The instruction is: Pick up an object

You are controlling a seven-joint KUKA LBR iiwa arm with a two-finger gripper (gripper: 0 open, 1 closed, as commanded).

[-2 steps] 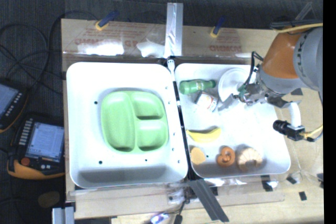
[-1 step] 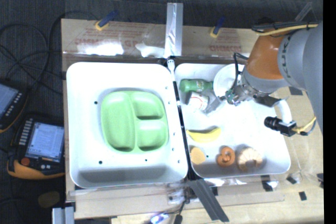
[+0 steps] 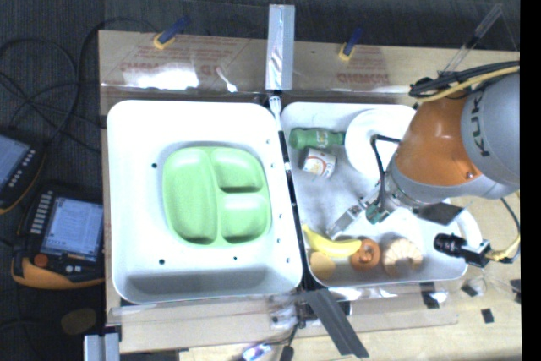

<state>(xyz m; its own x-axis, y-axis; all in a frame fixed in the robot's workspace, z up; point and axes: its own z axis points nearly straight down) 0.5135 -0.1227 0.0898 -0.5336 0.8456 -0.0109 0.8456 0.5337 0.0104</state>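
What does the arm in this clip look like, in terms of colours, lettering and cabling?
The arm has a rounded grey body with a wide orange band above the wrist. Dark "KUK" lettering runs along the grey shell. Black and yellow cables loop over its top. Below the band, the wrist narrows into a small metallic gripper with black parts.

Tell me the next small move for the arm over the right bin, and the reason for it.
Probably ease the gripper down and toward the camera view's lower left, onto the banana. The gripper hangs just above it in the right bin, the banana is the closest item, and it lies fairly clear beside the orange fruit.
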